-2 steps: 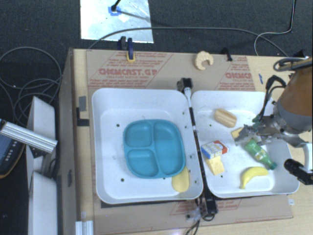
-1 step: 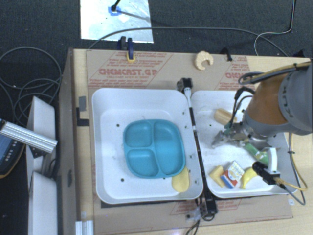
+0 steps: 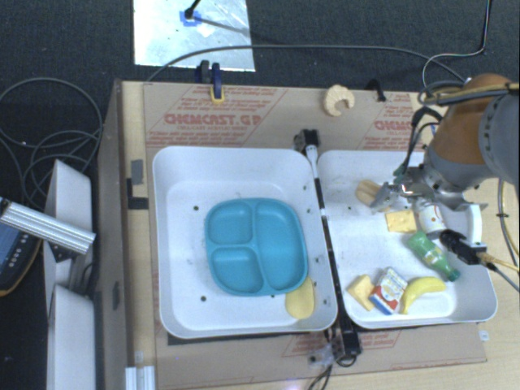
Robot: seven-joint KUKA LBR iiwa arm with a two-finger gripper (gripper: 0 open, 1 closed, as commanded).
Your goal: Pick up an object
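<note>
Objects for picking lie mostly in the right-hand bin, but going from the left: the left bin (image 3: 175, 218) holds a blue plate (image 3: 256, 246) with 3 compartments, lying flat near the bin's middle. A pale yellow piece (image 3: 300, 301) sits just beside the plate's lower right corner, touching or nearly touching its rim. A black divider (image 3: 320, 210) runs between the 2 bins.

Above the bins, on the brown board, a small cream-coloured curled item (image 3: 339, 99) rests by itself, well apart from everything else.

In the right bin (image 3: 349, 242), a tan block (image 3: 368, 191) lies near the upper left part, just beside the gripper (image 3: 388, 196). A flat yellow square (image 3: 400, 221) lies just below the gripper. Further right, a green bottle (image 3: 433, 255) lies on its side, tilted toward the lower right. Along the bin's lower edge sit a yellow wedge (image 3: 360, 288), a small red, white and blue carton (image 3: 388, 290) touching it, and a banana (image 3: 423, 289) just to the right of the carton.

The gripper hangs low over the upper part of the right bin, between the tan block and the yellow square. Whether it is released or clenched cannot be told, and nothing is visibly caught in it. The grey arm (image 3: 467, 149) with its orange band reaches in from the right.
</note>
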